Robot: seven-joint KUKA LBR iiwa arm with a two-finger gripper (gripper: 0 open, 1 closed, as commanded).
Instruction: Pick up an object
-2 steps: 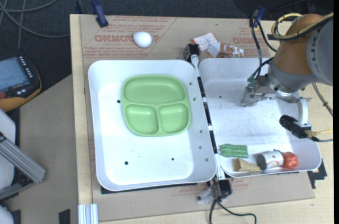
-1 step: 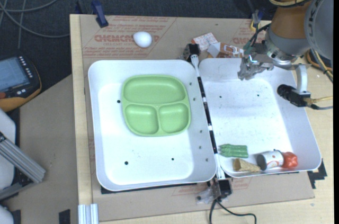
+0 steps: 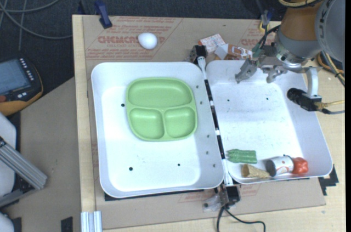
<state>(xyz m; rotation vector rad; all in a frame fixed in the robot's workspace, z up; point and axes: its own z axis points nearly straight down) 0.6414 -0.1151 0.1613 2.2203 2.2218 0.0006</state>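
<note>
My gripper (image 3: 258, 75) hangs over the far end of the right bin (image 3: 263, 116), its two fingers (image 3: 243, 73) spread apart with nothing between them, so it is open. Along the near edge of that bin lie a green oblong piece (image 3: 242, 156), a tan wedge (image 3: 254, 171), a small white bottle with a red band (image 3: 279, 165) and a red piece (image 3: 300, 166). All of these lie well below the gripper in the view, apart from it. A green divided plate (image 3: 162, 108) rests in the left bin (image 3: 109, 132).
A white egg-shaped object (image 3: 147, 40) sits on the cardboard bench behind the left bin. Crumpled wrappers (image 3: 219, 46) lie behind the right bin, close to the gripper. A blue clamp (image 3: 102, 14) grips the bench's far left edge.
</note>
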